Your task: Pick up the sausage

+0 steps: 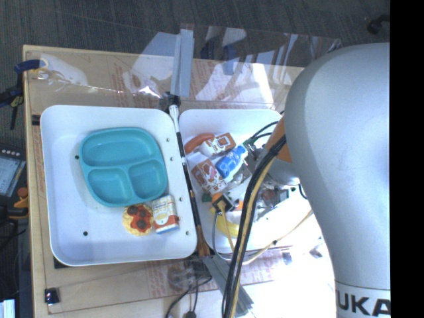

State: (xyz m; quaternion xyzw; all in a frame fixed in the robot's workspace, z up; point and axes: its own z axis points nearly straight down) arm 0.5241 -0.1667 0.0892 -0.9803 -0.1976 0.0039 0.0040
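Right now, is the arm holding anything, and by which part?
It cannot be told: the grey arm covers its gripper above the cluttered right white bin.

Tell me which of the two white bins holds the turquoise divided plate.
The left bin holds the turquoise plate, with a pizza slice beside it. The right bin has mixed packets under the arm.

Robot lab: bench (99, 287), bins (59, 177), cables (242, 244).

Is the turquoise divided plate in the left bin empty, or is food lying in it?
Empty. The turquoise plate shows bare compartments; the pizza slice and small can lie beside it on the left bin.
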